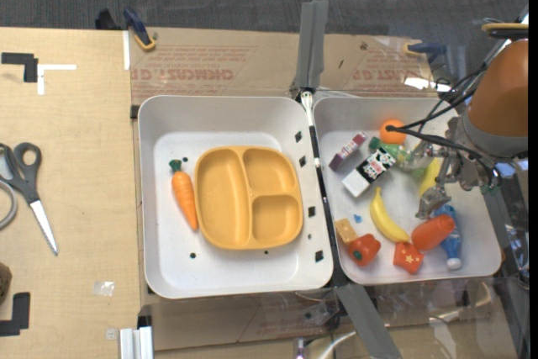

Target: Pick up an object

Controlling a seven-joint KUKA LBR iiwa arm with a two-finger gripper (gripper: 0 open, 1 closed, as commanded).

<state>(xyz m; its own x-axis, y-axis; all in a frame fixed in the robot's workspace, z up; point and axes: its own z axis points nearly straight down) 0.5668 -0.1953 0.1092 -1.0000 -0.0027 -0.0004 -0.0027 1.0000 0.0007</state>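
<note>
The right bin [361, 107] holds several toys: a yellow banana [385, 217], an orange-red toy [433, 233], a red cube with a star [408, 257], a red pepper [364, 248], a blue bottle [452, 248], a black-and-white box [376, 166], a purple box [347, 154] and an orange ball [391, 133]. My gripper [435, 197] hangs low over the bin's right side. It is just above the orange-red toy and right of the banana. Nothing is visibly held in it. The grey arm with its orange band [504, 92] hides the bin's far right corner.
The left bin [151, 206] holds a yellow divided plate [250, 197] with a toy carrot [184, 196] beside it. Scissors [32, 193] lie on the bench at far left. A grey bar [312, 46] stands behind the seam between the bins.
</note>
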